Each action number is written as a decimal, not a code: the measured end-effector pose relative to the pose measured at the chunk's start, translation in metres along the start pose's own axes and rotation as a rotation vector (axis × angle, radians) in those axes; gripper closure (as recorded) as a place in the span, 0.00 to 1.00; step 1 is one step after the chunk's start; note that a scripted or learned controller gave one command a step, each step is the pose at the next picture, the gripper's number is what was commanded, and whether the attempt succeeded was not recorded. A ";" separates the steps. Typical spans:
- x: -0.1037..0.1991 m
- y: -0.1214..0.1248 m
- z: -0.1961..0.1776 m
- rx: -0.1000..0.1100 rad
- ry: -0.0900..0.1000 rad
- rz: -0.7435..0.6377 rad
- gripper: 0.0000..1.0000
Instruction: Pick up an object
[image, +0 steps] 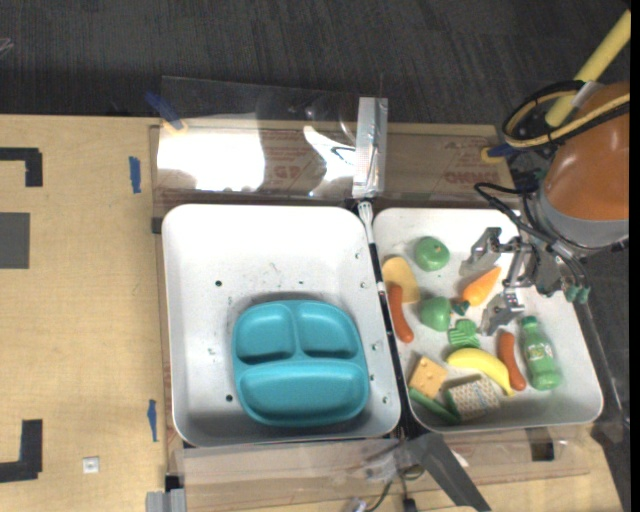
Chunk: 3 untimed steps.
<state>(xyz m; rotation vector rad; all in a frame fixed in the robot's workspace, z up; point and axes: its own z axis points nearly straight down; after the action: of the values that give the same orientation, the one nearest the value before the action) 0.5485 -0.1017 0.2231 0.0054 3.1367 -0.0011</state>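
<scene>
While arm sits over right bin, counts and clearances as seen:
bins: two, side by side; left bin (190, 300), right bin (590, 395)
left bin contents: one teal divided tray (298, 360), low and centre, three compartments; bare floor around it at the top and left
right bin contents: two green round pieces (432, 252) (436, 313), one orange carrot (481, 285), one banana (478, 364), two red sausages (400, 311) (512, 360), one green bottle (539, 352), one yellow cheese wedge (428, 377), one tan block (472, 396)
gripper (503, 280): above upper right of right bin, carrot right beside it; open or closed – can't tell, metal parts overlap
edges: long sausage along left wall; cheese and tan block near bottom rim; bottle close to right wall
open room: right bin crowded, small bare patch at top left and bottom right corner
</scene>
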 end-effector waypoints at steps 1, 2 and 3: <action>-0.014 0.007 0.111 -0.003 0.009 -0.148 0.00; -0.038 0.002 0.134 0.001 -0.007 -0.133 0.00; -0.079 -0.028 0.135 0.001 -0.007 -0.171 0.00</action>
<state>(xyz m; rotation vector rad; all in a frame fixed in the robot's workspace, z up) 0.6276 -0.1303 0.0888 -0.2615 3.1190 -0.0028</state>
